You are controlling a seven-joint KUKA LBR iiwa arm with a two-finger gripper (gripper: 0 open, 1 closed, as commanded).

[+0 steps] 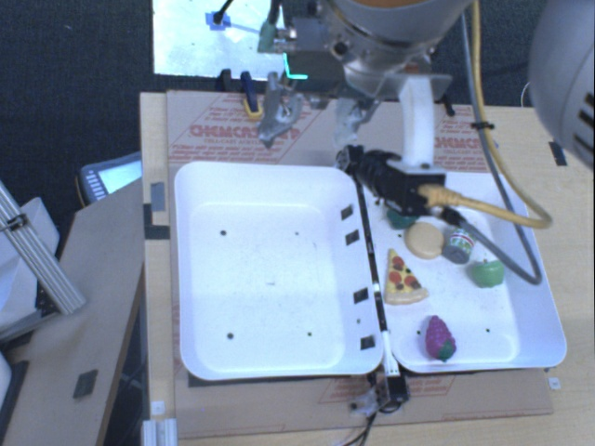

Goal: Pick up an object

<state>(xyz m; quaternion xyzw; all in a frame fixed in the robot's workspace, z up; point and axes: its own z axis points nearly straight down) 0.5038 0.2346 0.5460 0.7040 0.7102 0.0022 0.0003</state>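
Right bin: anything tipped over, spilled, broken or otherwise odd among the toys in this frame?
Nothing stands out. In the right bin the pizza slice, purple grapes, green apple, small can and tan round piece lie apart, all inside the rim. A green item is partly hidden under the gripper mount.

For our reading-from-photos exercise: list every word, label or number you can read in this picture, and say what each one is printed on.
"CHEMCRA...": red print on the cardboard sheet behind the left bin; the last letters are hidden by the gripper.
More red print on the same cardboard behind the right bin: too blurred and covered to read.
Label on the small can: too small to read.
Red print on the cardboard's front edge: unreadable.
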